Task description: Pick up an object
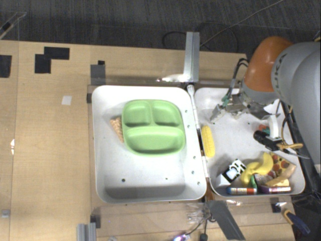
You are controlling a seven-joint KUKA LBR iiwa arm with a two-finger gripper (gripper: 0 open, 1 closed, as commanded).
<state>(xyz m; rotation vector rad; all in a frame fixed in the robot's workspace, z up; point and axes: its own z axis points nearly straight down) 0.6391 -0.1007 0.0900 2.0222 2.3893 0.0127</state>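
Observation:
My gripper [226,112] hangs over the back part of the right bin [235,134], above bare white floor. It is open and nothing sits between its fingers. A yellow corn cob [207,140] lies along the bin's left wall, below and left of the gripper. A heap in the front right corner holds a yellow banana [258,167], a black and white block [233,170] and several markers [258,189]. The heap lies well in front of the gripper.
The left bin [108,149] holds a green divided plate [152,126], with a tan waffle-like piece [117,129] sticking out from under its left edge. A metal post [192,56] stands behind the wall between the bins.

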